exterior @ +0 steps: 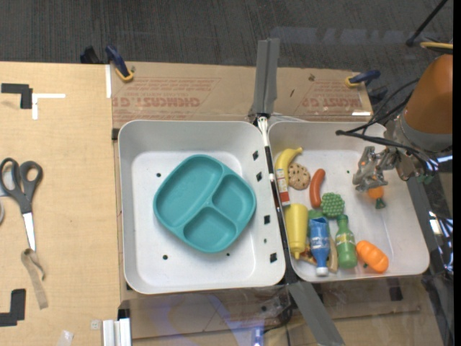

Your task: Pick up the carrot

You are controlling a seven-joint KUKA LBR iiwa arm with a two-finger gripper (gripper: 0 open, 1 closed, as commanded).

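Observation:
A small orange carrot [375,190] with a green tip pointing down sits between the fingertips of my gripper [372,181], over the right part of the right bin [412,215]. The gripper is shut on the carrot's upper end. The metal fingers [362,169] cover the carrot's top. The grey arm with its orange band [432,99] reaches in from the right edge.
The right bin also holds a banana [286,158], a cookie [297,174], a red sausage [317,187], broccoli [332,205], a yellow bottle [296,225], a blue bottle [319,242], a green bottle [345,247] and an orange toy [372,256]. A teal divided plate [205,202] lies in the left bin. Scissors [21,186] lie at far left.

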